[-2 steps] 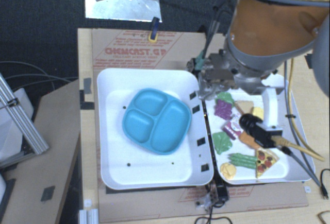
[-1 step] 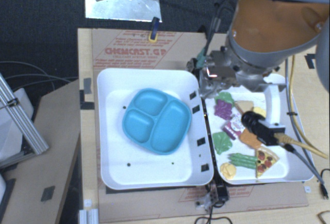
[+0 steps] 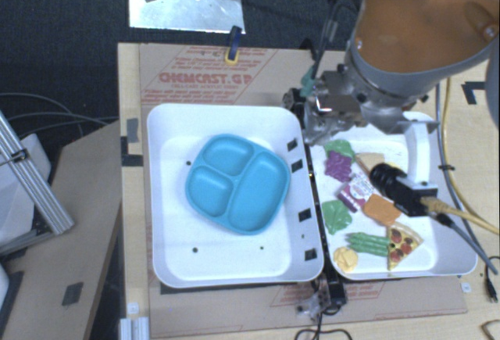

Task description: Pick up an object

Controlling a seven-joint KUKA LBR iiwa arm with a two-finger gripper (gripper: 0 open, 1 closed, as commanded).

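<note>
Toys crowd the right bin [image 3: 461, 256], beside the left bin [image 3: 164, 268] that holds a blue divided plate [image 3: 237, 182]. Nearest that plate lie a purple piece [image 3: 338, 165] and a green piece [image 3: 337, 215]; farther off, a pizza slice [image 3: 401, 245]. The gripper [image 3: 322, 121] hangs over the right bin's far corner, its state hard to tell.

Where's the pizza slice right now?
In the right bin's near corner, the pizza slice lies just right of the green beans, below the orange piece.
</note>
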